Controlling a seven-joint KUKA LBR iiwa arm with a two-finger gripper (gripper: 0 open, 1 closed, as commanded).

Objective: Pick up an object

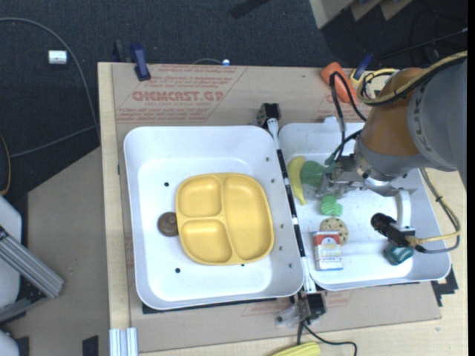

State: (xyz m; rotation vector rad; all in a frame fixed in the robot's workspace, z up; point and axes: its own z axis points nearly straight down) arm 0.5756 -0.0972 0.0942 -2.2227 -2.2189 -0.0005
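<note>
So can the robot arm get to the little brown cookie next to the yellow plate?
Probably yes. The brown cookie lies in the open in the left bin, beside the yellow plate, with nothing on top. The arm is over the right bin and would have to cross over.

Yellow tray (223,219); white bins (148,162); orange-banded grey arm (415,117).

Grey rounded arm (445,117), orange wrist band (386,124), black cables

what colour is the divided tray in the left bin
Yellow; the divided tray shows best in the camera view.
</note>
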